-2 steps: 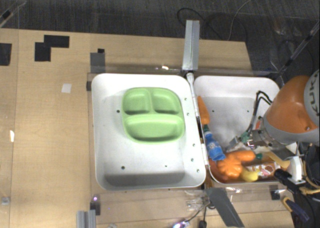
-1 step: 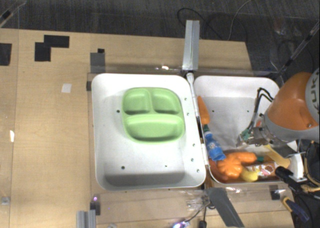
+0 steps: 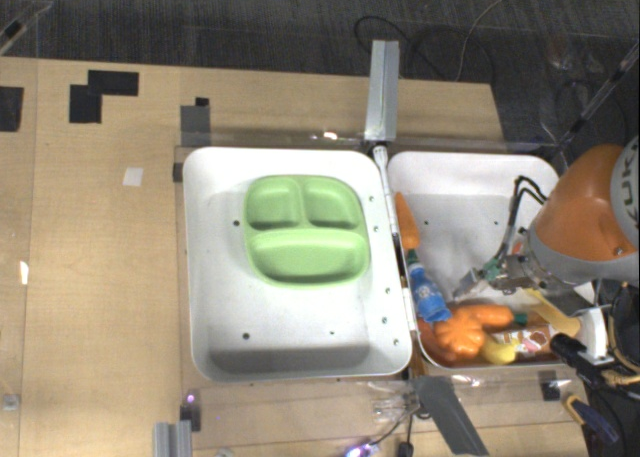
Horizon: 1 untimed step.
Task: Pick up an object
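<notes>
While the grey and orange arm [image 3: 590, 215] is reached in from the right, the pincer [image 3: 492, 275] is seen low in the right bin [image 3: 460, 180], just above the pile of toys; whether it is shut or not cannot be told, because it is small and dark against the clutter; nothing can be seen held in it. A pile is kept at the near end of that bin: an orange toy [image 3: 462, 330], a blue bottle [image 3: 427, 297], a yellow piece [image 3: 500, 351] and a long orange stick [image 3: 405, 223] by the wall. A green tray [image 3: 305, 228] is laid alone in the left bin [image 3: 215, 245] on the worktop [image 3: 90, 285]. No object has been lifted yet, as far as can be judged; a toy must be gripped and raised before the job is done.
</notes>
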Each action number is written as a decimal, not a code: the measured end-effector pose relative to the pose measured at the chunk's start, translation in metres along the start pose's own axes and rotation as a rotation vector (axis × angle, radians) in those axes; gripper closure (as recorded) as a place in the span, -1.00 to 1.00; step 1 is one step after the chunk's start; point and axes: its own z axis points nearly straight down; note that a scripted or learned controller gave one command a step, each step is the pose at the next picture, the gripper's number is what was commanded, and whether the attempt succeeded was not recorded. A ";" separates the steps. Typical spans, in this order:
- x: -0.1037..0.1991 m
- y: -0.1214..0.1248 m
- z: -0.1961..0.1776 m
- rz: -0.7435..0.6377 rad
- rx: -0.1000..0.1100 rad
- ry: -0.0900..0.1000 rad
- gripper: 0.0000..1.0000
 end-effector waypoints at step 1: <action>-0.015 -0.006 0.012 -0.045 0.010 0.005 -1.00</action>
